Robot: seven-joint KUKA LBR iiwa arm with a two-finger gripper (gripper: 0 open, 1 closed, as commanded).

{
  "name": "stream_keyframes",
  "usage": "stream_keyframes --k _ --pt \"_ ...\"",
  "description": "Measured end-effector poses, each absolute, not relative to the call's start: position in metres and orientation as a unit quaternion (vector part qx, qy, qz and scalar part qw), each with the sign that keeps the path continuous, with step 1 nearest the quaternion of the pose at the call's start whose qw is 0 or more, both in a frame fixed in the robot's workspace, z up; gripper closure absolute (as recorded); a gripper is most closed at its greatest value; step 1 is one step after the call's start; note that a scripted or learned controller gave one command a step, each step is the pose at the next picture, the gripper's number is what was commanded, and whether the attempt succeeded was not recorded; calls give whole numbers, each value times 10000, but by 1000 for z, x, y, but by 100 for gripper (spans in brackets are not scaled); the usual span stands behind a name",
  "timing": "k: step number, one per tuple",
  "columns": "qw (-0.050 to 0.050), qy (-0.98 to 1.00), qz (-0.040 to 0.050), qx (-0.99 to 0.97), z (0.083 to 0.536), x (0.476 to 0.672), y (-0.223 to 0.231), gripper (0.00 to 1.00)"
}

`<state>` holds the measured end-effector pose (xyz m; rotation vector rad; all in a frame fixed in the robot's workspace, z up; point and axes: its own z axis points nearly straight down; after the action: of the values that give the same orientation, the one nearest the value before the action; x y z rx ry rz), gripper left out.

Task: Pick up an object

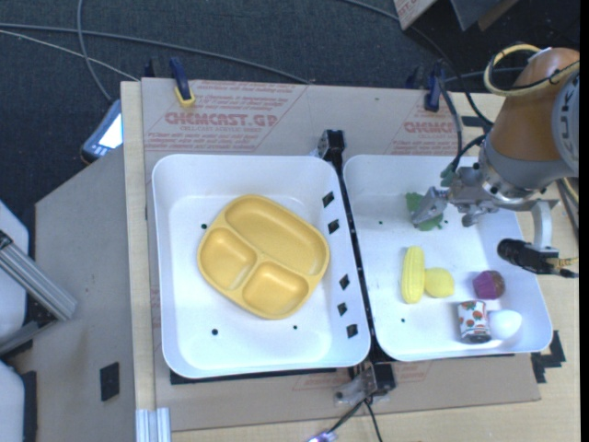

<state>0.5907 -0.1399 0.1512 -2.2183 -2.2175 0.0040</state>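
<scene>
My gripper (431,208) hangs low over the far part of the right bin (386,339), right at a small green object (421,201), and I judge this to be the closing-in step of a pick. The metal parts blur together with the green thing, so I cannot tell how my gripper is set, nor whether anything is caught in it. If I take the green object, the next move calls for a firm close around it and then a straight rise, checking that it comes up with me. The other candidates lie nearer the front of the same bin: a yellow corn cob (412,274) with a yellow lump (439,283) touching it, a purple ball (489,284), a small printed can (472,321) and a white egg (505,323) just beside it. The bin's far wall is near, so I have little room to slide that way; the open floor toward the corn cob is freer. The left bin (175,247) holds a yellow divided plate (264,256), well apart.
</scene>
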Motion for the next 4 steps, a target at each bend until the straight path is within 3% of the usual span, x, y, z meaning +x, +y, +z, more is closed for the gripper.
stream_keyframes --k 1,2,4 --pt "22 -7071 11 -7071 108 595 -143 0" --pt "5 -7070 -5 -7072 121 596 -143 100" --pt "-26 -7075 -17 -7067 231 603 -148 100"
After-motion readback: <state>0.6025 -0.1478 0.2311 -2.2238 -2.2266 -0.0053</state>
